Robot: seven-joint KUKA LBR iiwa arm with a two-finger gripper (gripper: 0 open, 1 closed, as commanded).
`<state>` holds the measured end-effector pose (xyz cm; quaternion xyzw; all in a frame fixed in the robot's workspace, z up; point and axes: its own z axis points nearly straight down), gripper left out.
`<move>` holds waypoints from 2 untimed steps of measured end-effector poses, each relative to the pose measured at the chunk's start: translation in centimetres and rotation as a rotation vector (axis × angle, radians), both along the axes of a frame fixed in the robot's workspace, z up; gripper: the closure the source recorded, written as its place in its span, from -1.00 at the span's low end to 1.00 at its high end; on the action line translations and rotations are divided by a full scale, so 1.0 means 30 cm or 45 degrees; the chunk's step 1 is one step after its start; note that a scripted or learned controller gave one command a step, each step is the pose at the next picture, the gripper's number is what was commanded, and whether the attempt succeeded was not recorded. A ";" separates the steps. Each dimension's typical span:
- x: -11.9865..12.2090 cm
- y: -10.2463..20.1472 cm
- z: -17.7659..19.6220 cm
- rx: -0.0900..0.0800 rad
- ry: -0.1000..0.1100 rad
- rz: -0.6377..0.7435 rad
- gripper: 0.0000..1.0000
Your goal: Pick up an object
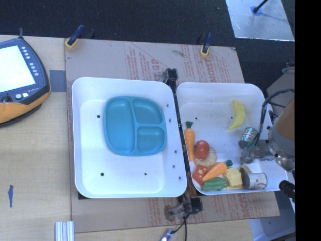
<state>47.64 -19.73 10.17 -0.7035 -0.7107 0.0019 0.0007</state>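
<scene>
The right bin (220, 92) holds several toy foods. A yellow banana (237, 114) lies at its back right, and a carrot (189, 137) lies along its left wall. A red tomato (201, 148) rests on a beige bun (208, 158). At the front lie a red piece (199, 173), a second carrot (216, 169), a green vegetable (214, 185), yellow corn (233, 177) and a white can on its side (256, 180). My gripper (249, 155) reaches in from the right, low over the bin's right side, just below a small green-and-silver can (247, 136).
The left bin (85, 134) holds a blue divided plate (134, 125). A tablet in an orange case (20, 82) lies at the bench's far left. Clamps (74, 36) hold the cardboard at the back. The arm's wrist and cables (281, 134) overhang the right bin's right rim.
</scene>
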 end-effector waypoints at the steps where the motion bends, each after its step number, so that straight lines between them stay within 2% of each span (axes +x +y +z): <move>1: 0.000 0.000 0.000 0.000 0.000 0.000 -1.00; 2: -0.001 0.336 -0.035 0.003 -0.001 -0.003 -1.00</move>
